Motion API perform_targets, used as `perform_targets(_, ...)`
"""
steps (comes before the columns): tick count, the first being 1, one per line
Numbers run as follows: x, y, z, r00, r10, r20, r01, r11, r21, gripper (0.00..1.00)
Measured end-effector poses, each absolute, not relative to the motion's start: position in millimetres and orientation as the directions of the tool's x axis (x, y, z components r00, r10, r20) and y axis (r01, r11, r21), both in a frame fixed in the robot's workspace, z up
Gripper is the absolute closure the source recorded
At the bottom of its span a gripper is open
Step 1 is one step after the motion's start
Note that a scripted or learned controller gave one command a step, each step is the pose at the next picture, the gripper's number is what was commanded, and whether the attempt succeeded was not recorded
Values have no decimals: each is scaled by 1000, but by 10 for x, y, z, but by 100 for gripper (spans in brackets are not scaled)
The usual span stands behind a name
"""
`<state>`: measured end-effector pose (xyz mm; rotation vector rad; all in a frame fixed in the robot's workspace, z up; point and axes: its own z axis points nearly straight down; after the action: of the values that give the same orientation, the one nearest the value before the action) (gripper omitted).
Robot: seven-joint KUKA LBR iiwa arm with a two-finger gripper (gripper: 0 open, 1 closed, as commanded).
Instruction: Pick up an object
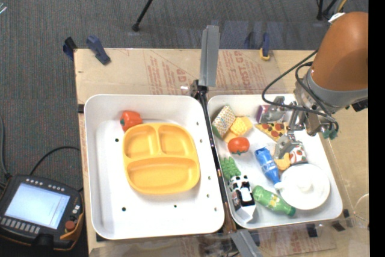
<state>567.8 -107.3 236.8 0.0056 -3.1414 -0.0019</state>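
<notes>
— While hanging over the right bin (334, 189), spread or closed, that gripper (288, 145)?

— Impossible to say from this angle. Sits just above and left of the white bowl (305, 185), low over the clutter. No sign of anything gripped.

— Closest to it?

— Small red-and-white piece (296, 156), touching the white bowl's upper rim, right under the gripper's metal. Lying loose in the bin, not lifted.

— And further out?

— Blue bottle (266, 164) just left of the white bowl, tilted. Green bottle (274, 200) against the bowl's lower left edge, on its side. Pizza slice (272, 128) up and left of the bowl, beyond the gripper. Red tomato (239, 144) well left of the bowl, with a yellow waffle (241, 125) and a checkered cracker (224, 119) above it. Black-and-white carton (243, 191) left of the bowl, past the green bottle.

— Arm?

— Grey wrist (328, 93) with an orange dome (344, 48) up and right of the bowl.

— Other bin of the 2?

— Left bin (96, 189) far left of the bowl, holding a yellow divided tray (161, 157) and a red pepper (130, 119) touching the tray's top left corner.
</notes>
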Motion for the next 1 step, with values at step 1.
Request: perform_targets(1, 5469, -934, 848, -990, -144, 4, -144, 990, 3, 0)
